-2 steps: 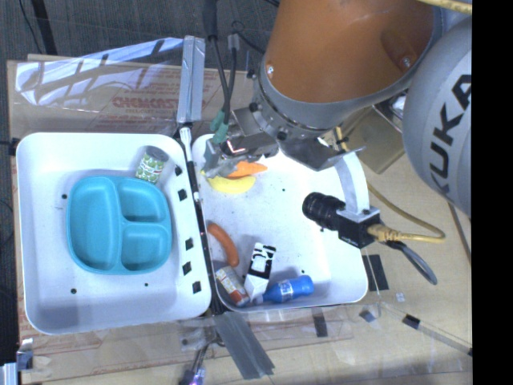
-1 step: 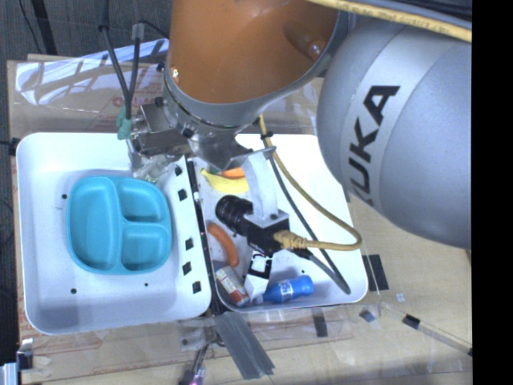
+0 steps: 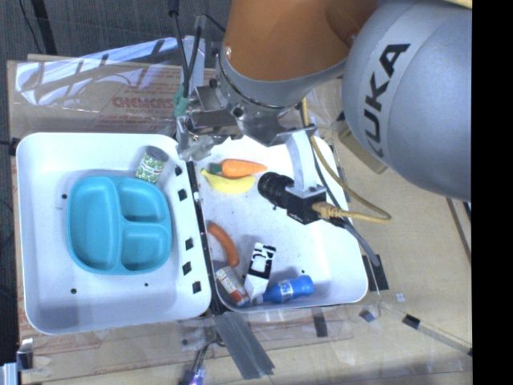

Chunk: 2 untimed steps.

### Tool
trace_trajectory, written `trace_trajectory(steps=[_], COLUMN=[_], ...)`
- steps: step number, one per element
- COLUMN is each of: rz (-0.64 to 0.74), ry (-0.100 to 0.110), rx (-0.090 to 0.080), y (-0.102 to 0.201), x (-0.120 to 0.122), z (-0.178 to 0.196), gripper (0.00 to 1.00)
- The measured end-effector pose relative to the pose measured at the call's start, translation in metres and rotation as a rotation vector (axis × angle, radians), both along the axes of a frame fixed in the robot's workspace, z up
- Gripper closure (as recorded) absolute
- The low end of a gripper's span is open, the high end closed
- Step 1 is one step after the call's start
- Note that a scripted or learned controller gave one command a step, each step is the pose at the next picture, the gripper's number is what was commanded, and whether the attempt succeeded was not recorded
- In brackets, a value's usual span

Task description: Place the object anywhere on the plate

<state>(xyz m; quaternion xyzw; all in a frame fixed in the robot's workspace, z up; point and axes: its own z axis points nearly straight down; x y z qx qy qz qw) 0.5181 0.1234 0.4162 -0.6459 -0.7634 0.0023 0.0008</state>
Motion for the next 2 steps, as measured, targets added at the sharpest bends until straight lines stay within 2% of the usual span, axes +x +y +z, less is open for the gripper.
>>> trace_trajectory(steps=[1,2], rz=[-0.021,-0.171], ry=[-0.001,0.0], rx=[0.0,-0.001], y=[0.089,0.066], x=[-0.043,0.039], z=[-0.092,-0.157], gripper=[1.0,1.0])
